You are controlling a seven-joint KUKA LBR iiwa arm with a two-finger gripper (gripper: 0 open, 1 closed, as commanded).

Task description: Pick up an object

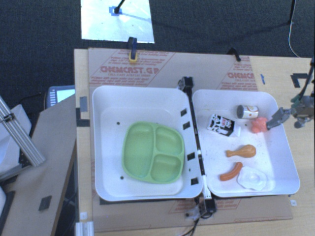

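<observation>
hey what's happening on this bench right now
A robot arm reaches in from the right, with its gripper at the right bin's far edge, close beside a small pink object. Nothing can be seen between its fingers, so nothing looks picked up yet. That bin also holds a small can, a black-and-white carton, a toy drumstick, an orange sausage and a white fried-egg piece. The left bin holds a green divided plate.

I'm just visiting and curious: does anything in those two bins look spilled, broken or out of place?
Nothing stands out. The green tray lies flat in the left bin. In the right bin, the can lies on its side, with a pink toy, a drumstick, a sausage and a small carton scattered loosely. Nothing looks spilled or damaged.
</observation>
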